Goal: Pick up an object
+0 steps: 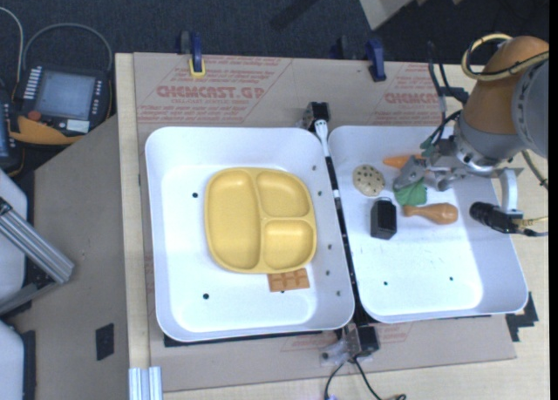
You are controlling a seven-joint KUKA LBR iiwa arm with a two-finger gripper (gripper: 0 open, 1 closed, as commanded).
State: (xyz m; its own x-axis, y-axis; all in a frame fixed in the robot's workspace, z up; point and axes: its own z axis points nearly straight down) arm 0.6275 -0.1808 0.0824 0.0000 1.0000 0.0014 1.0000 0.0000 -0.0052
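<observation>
Over the right bin (pixel 488 289) the jaws (pixel 425 173) are hovering low above a green object (pixel 411 191); whether they are open or closed cannot be told. Close around it are lying an orange carrot-like piece (pixel 397 161), a drumstick-shaped toy (pixel 430 212), a cookie (pixel 368 179) and a black block (pixel 383 219). Such crowding is risking a nudged neighbour or a glancing, slipping grasp.
</observation>
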